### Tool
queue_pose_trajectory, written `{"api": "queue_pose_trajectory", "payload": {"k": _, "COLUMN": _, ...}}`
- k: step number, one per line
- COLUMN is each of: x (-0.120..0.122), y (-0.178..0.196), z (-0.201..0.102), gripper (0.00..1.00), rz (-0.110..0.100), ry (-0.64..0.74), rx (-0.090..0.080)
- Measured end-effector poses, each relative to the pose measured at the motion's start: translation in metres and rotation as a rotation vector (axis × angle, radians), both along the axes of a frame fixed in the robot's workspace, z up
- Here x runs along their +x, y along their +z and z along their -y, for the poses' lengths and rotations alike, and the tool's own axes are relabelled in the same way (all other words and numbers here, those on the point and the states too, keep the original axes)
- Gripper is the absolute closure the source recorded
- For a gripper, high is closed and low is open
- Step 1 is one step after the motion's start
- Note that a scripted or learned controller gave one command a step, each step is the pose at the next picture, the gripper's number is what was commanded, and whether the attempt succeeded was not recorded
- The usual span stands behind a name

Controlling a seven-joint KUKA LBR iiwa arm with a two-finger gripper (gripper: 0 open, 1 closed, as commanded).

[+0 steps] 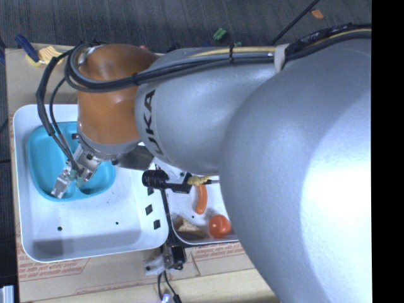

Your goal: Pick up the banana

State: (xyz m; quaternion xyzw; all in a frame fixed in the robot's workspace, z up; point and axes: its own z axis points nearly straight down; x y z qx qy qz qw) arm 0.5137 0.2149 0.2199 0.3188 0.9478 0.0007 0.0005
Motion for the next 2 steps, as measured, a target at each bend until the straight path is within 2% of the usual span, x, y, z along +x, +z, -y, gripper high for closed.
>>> {"api": "queue_pose_trajectory", "payload": {"k": 1, "x": -0.039, "y": -0.091, "z": 0.012, "gripper": 0.0, "rz": -0.008, "ry": 0.045, "rx": -0.003}}
{"api": "queue_pose_trajectory", "payload": {"k": 2, "x": -0.037, "y": -0.024, "z": 0.119, "gripper": 0.0, "rz": -0.003, "ry": 0.186, "rx": -0.003}}
